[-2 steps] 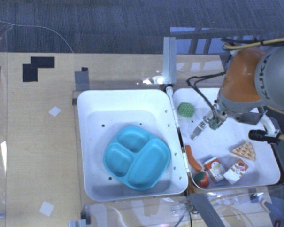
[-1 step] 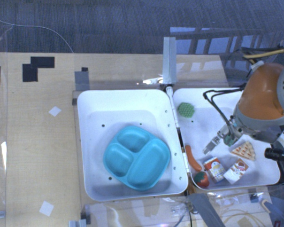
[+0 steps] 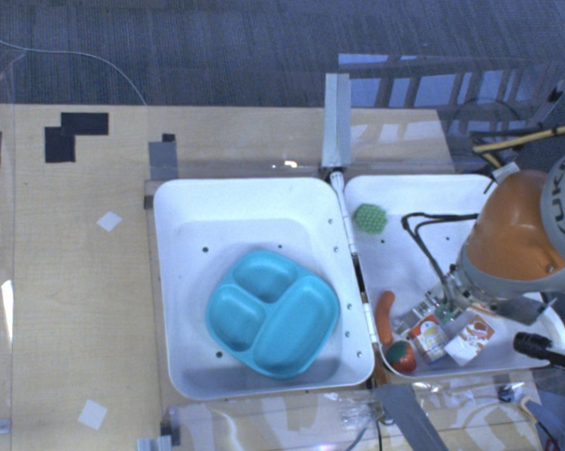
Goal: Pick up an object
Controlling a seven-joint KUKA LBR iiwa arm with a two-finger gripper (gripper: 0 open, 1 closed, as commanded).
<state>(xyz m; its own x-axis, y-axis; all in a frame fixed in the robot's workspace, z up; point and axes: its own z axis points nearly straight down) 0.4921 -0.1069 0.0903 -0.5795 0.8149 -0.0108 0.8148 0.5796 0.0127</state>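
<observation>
Camera view: two white bins are sitting side by side on the wooden counter (image 3: 71, 304). The left bin (image 3: 184, 210) is holding a blue divided plate (image 3: 272, 312), lying flat toward its near right. In the right bin (image 3: 421, 190), a green bumpy ball (image 3: 369, 218) is resting near the far left corner. An orange sausage-shaped piece (image 3: 385, 315) is lying along the left wall, with a red-and-green fruit (image 3: 400, 356) just beside its near end. Small printed packets (image 3: 451, 339) are clustering at the near edge. The arm (image 3: 517, 233) is reaching in from the right, its hand (image 3: 444, 306) hanging directly over the packets; how wide it is standing, and whether it is gripping anything, cannot be told.
</observation>
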